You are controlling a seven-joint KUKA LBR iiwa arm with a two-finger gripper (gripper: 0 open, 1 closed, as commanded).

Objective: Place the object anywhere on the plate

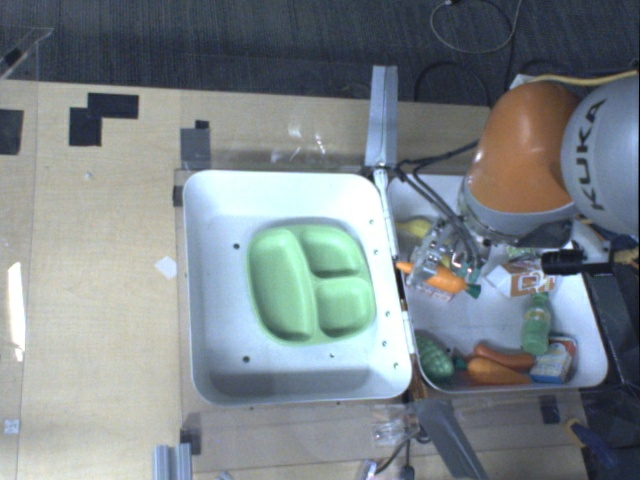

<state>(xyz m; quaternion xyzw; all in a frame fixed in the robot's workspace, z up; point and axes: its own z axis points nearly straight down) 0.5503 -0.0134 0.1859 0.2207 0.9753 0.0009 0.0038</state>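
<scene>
A green plate (308, 280) with three compartments lies in the middle of the left white bin (215, 268). My gripper (438, 258) is low over the left part of the right bin (590, 363), just right of the wall between the bins. A small orange carrot (440, 282) with a green tip lies right under it, touching or nearly touching it. The orange band and grey wrist (530, 158) hide the back of the right bin.
In the right bin lie a yellow piece (415, 230), a green bottle (537, 326), two more carrots (497, 365), a dark green bumpy item (433, 356), a small carton (552, 364) and an orange-white packet (525, 282). Cables (480, 18) run across the floor behind.
</scene>
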